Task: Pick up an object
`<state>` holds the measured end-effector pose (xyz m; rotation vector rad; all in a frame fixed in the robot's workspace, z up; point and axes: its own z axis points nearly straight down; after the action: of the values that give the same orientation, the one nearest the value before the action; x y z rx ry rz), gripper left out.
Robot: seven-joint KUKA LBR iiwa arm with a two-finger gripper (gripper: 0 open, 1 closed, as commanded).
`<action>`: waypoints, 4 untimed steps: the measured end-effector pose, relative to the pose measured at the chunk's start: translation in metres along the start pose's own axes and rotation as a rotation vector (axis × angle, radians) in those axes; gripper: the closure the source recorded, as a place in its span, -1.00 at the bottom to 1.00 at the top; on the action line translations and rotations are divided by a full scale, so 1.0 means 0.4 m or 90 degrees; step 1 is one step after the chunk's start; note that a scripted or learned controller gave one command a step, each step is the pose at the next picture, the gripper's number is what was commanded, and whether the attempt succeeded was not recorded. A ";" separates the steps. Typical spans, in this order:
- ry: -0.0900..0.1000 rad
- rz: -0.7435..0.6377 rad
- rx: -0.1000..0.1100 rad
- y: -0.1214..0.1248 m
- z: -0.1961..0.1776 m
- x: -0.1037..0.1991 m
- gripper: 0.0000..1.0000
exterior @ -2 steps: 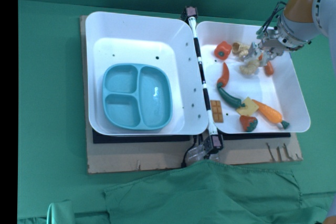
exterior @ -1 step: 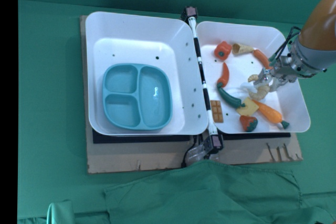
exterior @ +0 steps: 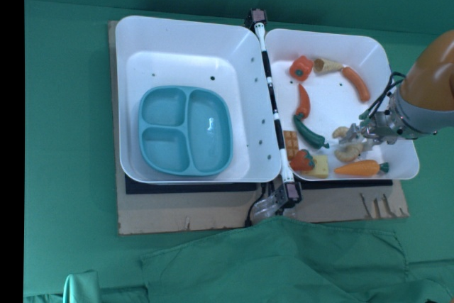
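Toy foods lie scattered in the right bin (exterior: pixel 376 53), and the gripper (exterior: pixel 357 137) is low among them, near the bin's front right part. I cannot tell how the gripper is set, because it is small and it mixes with the pale pieces under it.

Just beside it are two beige pieces, one (exterior: pixel 341 132) a little higher and one (exterior: pixel 347 152) lower, maybe touching the tool. The risk here is that the tool pushes these small pieces aside instead of taking one, since they look round and light.

Near to the front lies an orange carrot (exterior: pixel 360 168), close to the bin's wall. If the arm goes lower, it can press on the carrot or hit the wall.

Further left are a green vegetable (exterior: pixel 308 132), a red chili (exterior: pixel 303 101), a strawberry (exterior: pixel 301 160) on a yellow piece (exterior: pixel 320 167) and a waffle-like block (exterior: pixel 291 142). At the back are a red pepper (exterior: pixel 301 67), a cone (exterior: pixel 327 65) and a sausage (exterior: pixel 356 83).

The left bin (exterior: pixel 177 35) holds a blue divided plate (exterior: pixel 186 131), well apart from the work.
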<state>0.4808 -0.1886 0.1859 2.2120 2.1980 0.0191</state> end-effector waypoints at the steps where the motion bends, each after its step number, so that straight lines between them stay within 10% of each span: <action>1: 0.002 -0.006 0.006 0.180 -0.177 0.099 1.00; 2: 0.001 -0.003 0.009 0.071 -0.014 0.036 1.00; 4: 0.003 -0.004 0.010 -0.025 -0.210 0.054 1.00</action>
<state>0.4687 -0.1662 0.2697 2.2151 2.2140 0.0070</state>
